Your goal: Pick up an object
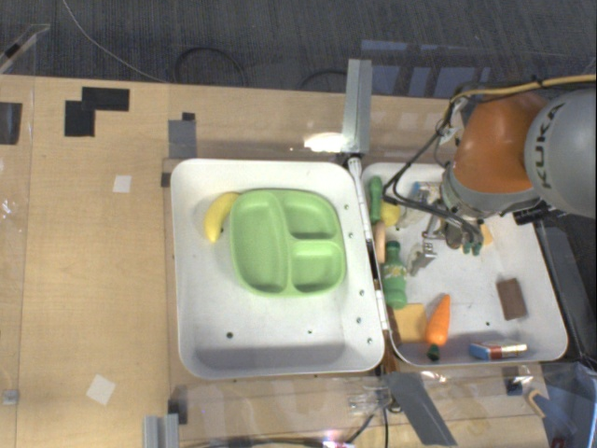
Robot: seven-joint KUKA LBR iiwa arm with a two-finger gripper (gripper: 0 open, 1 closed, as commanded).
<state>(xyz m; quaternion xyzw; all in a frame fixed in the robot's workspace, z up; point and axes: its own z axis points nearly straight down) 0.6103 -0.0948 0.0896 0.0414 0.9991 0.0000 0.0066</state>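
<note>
Down at the near edge of the right bin (556, 339) lies a small blue, white and red thing (497, 350), maybe a tube. Just left of it sits an orange carrot (437, 318) with a green end, and a flat yellow piece (408, 321) touches the carrot's left side. A brown block (510, 298) lies by itself near the right wall. Green toys (393, 273) stand in a row along the left wall.

The left bin (201, 343) holds a green plate (285, 241) with three parts. A yellow banana (218, 215) lies just beside the plate on its left.

The arm (508, 143) comes in from the right and hangs over the far part of the right bin. The tool (448, 235) points down there. I cannot tell if it is wide or narrow, and I see nothing in it.

I think the carrot is a good thing to pick. It looks like a light toy, hard and a bit smooth, so it could slip. It is fat at the far end and thin at the near end. I would pinch it across the fat middle, from left and right. The yellow piece sits tight on one side, so the tool may bump it. The brown block is also easy, since it has room all around, but it is flat and low.
</note>
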